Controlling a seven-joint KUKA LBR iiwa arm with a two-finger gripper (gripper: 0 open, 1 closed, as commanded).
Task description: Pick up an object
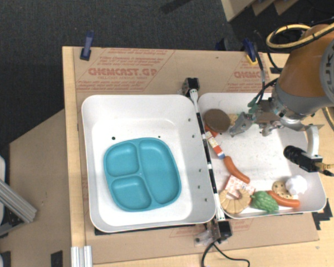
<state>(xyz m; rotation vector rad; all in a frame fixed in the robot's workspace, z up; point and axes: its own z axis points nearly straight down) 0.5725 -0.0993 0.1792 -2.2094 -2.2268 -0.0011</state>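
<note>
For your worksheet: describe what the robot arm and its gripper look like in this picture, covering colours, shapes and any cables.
The arm is a thick rounded body, orange above a grey wrist section. Thin black and yellow cables loop beside its top, and dark wires run down to the gripper, a small grey metal unit with short fingers. A black cylindrical part and a white bracket hang off the wrist.

A teal divided plate point(142, 173) with three compartments lies in the left white bin point(100, 115), toward 6 o'clock of it. Both bins sit on a brown cardboard sheet point(128, 65) with red print. A blue clamp point(88, 44) holds its 11 o'clock corner.
</note>
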